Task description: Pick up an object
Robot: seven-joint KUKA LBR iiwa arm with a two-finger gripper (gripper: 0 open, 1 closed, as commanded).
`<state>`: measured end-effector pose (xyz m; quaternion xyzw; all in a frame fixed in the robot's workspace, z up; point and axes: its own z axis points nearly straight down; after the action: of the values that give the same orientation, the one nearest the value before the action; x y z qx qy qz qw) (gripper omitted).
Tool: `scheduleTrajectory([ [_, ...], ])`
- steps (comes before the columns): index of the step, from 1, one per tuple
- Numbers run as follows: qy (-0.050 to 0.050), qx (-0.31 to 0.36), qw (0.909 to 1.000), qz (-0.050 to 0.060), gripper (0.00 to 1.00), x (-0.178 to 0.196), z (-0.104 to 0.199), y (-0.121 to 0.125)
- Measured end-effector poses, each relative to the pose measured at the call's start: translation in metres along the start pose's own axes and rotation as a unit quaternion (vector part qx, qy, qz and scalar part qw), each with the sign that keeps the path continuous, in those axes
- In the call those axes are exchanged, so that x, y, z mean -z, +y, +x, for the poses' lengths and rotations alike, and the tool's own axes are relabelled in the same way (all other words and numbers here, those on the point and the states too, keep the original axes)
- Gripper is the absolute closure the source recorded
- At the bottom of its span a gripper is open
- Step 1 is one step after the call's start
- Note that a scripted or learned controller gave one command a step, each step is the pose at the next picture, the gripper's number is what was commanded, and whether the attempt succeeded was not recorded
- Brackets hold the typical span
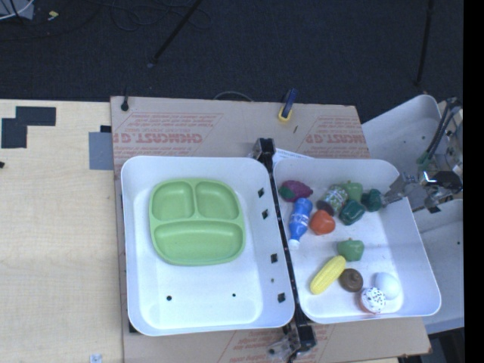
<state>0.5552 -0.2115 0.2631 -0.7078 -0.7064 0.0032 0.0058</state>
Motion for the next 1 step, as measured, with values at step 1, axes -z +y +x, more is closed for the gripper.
scheduleTrajectory([
  [1,-0.002,0.001,1.0000,-0.006,0.00,0.0063,-0.0001,0.0020],
])
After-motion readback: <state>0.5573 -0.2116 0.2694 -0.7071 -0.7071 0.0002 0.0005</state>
